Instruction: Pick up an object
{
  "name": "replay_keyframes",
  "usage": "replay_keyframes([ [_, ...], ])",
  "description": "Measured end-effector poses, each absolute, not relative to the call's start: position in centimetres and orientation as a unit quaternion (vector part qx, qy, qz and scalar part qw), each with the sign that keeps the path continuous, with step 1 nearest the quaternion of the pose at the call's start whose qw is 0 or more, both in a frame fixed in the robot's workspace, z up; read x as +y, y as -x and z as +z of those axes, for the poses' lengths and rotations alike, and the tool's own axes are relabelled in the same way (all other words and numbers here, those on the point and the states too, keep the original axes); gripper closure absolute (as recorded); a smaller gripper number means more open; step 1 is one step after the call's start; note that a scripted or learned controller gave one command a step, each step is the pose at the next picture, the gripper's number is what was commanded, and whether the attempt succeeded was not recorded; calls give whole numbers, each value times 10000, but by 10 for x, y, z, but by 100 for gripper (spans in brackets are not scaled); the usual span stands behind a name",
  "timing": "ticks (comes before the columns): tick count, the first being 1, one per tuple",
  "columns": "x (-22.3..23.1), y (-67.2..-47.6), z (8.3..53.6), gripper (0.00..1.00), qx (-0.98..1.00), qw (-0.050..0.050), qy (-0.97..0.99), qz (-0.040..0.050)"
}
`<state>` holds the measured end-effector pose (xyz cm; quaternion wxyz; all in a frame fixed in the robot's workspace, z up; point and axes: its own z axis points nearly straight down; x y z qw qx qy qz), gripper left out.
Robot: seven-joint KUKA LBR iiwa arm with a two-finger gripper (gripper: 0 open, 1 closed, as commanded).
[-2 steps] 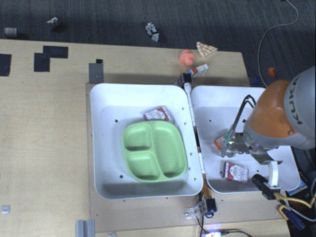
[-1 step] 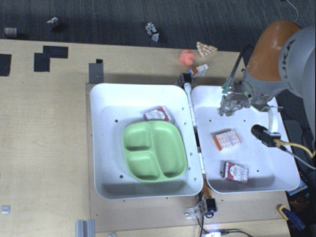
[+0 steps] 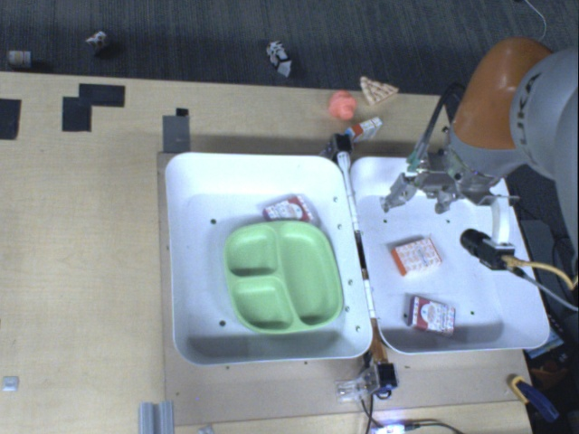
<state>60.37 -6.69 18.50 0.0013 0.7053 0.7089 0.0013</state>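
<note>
The grey arm (image 3: 534, 107) reaches in from three o'clock, its tool (image 3: 418, 191) spread wide and holding nothing above the right bin (image 3: 534, 328). An orange packet (image 3: 416, 257) lies just toward six o'clock, ungrasped; the pick appears not yet begun.

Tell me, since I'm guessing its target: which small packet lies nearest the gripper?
The orange packet in the right bin, just below the gripper; the red packet lies farther toward the bin's front.
</note>
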Motion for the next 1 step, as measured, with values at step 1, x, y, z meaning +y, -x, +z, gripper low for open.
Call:
replay_keyframes([
  [1,-84,-629,86,0,7083,24,-7060,20],
])
